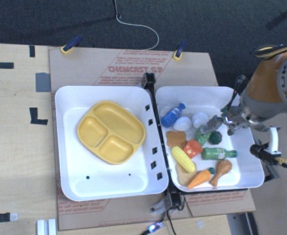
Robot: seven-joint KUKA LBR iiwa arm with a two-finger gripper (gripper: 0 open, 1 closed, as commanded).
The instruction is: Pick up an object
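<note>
Nearest the camera, along the right bin's [241, 182] front edge: carrot [199, 178], drumstick [220, 171], corn [183, 159]. Behind them a green bottle [219, 153], red piece [193, 148], blue bottle [173, 115] and pale items toward the bin's back. Jaws [212, 125] low over the bin's middle, beside a dark green item [214, 137]; cannot tell whether open or closed, nothing visibly lifted. Judged: pick not yet made, grasp and lift remain. Left bin [67, 131] holds a yellow divided tray [111, 131]. Surface: cardboard sheet [128, 67] on light wood, dark carpet at the back edge.
</note>
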